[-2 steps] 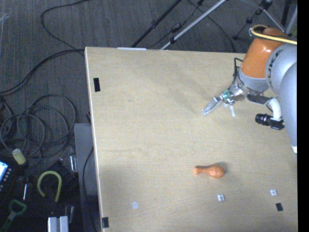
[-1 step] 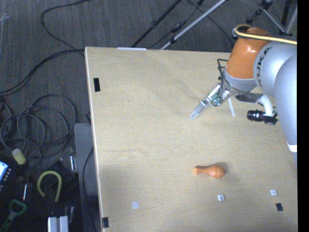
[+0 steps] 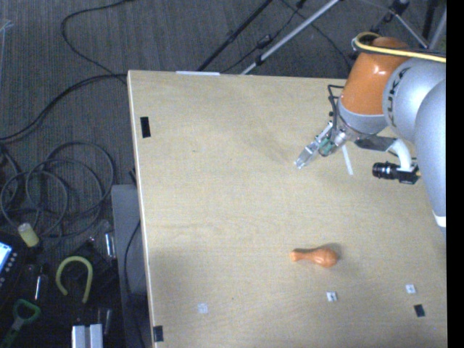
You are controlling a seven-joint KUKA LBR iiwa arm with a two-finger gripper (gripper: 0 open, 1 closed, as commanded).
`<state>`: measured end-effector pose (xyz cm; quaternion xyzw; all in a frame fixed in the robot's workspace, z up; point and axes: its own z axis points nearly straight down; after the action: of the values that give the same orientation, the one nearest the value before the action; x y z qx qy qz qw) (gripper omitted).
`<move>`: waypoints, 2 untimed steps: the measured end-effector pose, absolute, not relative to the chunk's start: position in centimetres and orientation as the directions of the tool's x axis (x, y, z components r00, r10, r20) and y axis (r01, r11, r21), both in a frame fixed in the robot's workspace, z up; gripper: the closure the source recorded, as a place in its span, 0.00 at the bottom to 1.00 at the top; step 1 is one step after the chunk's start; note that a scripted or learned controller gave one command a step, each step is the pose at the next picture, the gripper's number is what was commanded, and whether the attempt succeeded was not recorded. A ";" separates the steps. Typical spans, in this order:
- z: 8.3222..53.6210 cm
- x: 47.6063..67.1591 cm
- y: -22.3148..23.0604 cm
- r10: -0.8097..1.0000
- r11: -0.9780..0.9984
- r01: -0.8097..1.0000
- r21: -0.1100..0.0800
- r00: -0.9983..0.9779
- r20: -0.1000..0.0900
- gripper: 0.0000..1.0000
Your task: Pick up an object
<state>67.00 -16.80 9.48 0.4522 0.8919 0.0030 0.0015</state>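
Approach step: tool (image 3: 324, 151), finger state unclear, hangs well apart from small orange pear-shaped object (image 3: 316, 256) on bench (image 3: 217, 194); next, descend over it.

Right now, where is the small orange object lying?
In the camera view, the orange object lies on the wooden bench top, lower right of centre, below the gripper.

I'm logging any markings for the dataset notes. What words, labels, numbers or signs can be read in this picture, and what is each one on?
No text reads legibly.
Black letters on the grey arm beside its orange band: cut off and blurred, unreadable.
Black rectangular mark on the wooden board: no writing on it.
Small pale square tags near the orange object: too small to read.
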 end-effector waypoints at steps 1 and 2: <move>17.7 66.9 -12.8 0.874 0.486 0.874 0.002 -0.486 -0.001 1.00; 18.3 65.5 -4.5 0.909 0.417 0.909 0.000 -0.417 0.001 1.00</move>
<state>65.49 -4.46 18.35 0.5400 0.8417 0.0001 -0.0006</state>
